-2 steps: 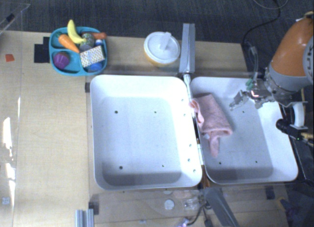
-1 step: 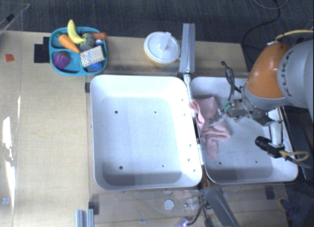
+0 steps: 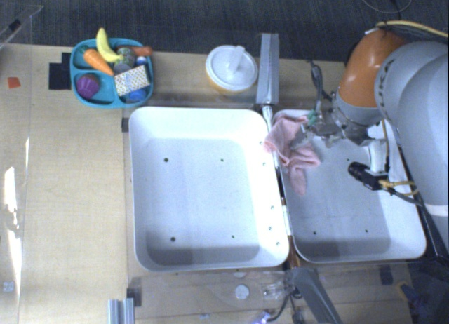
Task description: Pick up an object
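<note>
Grey arm with orange band (image 3: 365, 70) comes in from 3 o'clock, wrist bent down over the upper-left corner of the right shallow white bin (image 3: 365, 224). Hand (image 3: 313, 132) sits right at the crumpled pink cloth (image 3: 291, 149), metal parts overlapping its right edge. Can't tell how far open the hand is, or whether cloth is actually between the tips; it's a dark cluttered blob there. Arm body cut off at the 3 o'clock frame edge.

Cloth: soft pink, bunched, draped over the divider where the two bins meet, one tail hanging toward 6 o'clock inside the right bin.

Left shallow white bin (image 3: 203, 189) beside it. On the table (image 3: 63, 196) at 11 o'clock, blue compartment tray of toy food (image 3: 109, 70); at 12 o'clock, white round lidded container (image 3: 231, 68).
</note>
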{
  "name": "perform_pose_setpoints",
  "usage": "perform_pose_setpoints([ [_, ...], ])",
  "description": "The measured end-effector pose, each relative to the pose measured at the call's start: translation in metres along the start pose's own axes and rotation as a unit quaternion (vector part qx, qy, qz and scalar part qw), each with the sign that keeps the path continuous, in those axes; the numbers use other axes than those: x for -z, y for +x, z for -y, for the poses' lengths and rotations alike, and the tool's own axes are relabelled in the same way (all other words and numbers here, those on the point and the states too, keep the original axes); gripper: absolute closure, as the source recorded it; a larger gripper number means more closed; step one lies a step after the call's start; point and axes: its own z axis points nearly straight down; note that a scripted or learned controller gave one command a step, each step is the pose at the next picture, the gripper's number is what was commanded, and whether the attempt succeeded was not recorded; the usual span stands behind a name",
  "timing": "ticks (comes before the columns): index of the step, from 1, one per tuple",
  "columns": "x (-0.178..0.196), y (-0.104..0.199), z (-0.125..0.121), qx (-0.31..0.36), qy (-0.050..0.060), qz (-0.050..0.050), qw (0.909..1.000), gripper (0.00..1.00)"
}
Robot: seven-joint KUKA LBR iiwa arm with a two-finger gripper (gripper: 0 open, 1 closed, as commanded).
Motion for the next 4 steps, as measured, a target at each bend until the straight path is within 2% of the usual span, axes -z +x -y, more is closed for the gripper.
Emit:
perform_pose_setpoints([
  [1,0.001,-0.014,0.034,0.065,-0.001,0.000,0.9979,0.00],
  [2,0.000,0.006,-0.008,0.083,0.000,0.000,0.9966,0.00],
  [3,0.002,0.009,0.056,0.093,-0.001,0.000,0.9957,0.00],
  [4,0.002,0.012,0.056,0.090,-0.002,0.001,0.9960,0.00],
])
